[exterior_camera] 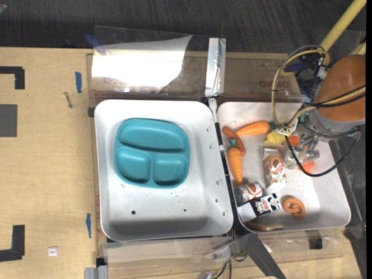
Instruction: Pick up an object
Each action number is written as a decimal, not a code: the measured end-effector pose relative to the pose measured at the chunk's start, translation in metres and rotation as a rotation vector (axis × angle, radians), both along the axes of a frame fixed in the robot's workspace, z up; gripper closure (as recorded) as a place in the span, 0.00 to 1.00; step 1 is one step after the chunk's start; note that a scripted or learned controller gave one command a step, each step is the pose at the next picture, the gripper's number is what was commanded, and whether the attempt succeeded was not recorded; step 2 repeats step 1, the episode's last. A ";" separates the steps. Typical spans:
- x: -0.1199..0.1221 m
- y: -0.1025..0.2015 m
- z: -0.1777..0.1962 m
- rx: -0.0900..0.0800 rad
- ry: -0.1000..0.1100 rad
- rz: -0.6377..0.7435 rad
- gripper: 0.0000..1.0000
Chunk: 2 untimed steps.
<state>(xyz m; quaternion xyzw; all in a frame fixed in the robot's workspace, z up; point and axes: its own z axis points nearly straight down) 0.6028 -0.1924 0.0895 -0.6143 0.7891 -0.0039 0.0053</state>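
The right bin [331, 205] holds several small items. One orange carrot [253, 128] lies at the back and another [236, 163] along the left wall, with a red-brown piece [232, 137] between them. There is also a yellow item [278, 137], a clear-wrapped snack [274, 170], a black-and-white carton [261, 203] and a brown ring [293, 206]. My gripper [302, 149] hangs low over the bin's right middle, just right of the yellow item and the snack. A small red-orange piece [307, 167] lies right under it. Cables and the wrist hide its tip.
The left bin [110, 202] holds a teal divided plate [152, 151]. A ridge [224, 173] separates the two bins. The arm's orange band [343, 95] and looping cables [290, 80] overhang the right bin's back right corner. Bare bin floor shows at the front right.
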 end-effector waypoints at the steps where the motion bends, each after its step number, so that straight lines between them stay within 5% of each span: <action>1: -0.030 -0.031 -0.002 -0.001 0.008 0.214 1.00; 2: -0.030 -0.031 -0.002 -0.001 0.008 0.214 1.00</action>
